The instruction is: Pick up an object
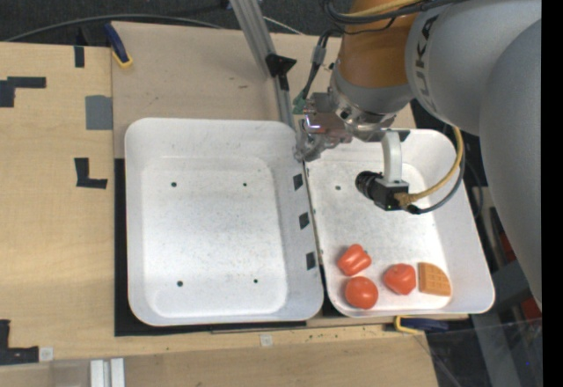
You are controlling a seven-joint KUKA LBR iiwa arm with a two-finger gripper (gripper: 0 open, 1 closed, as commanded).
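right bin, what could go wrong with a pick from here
The red toy items and the waffle-like piece crowd the right bin's near edge, so the fingers may hit the wall or nudge a neighbour. The gripper sits at the far corner by the divider, risking a rim bump.

On my own arm (475, 33), just right of the orange band (387, 16), dark letters run along the grey casing — they look like part of "KUKA", cut off and seen at a slant. I can read no other text, number or label.
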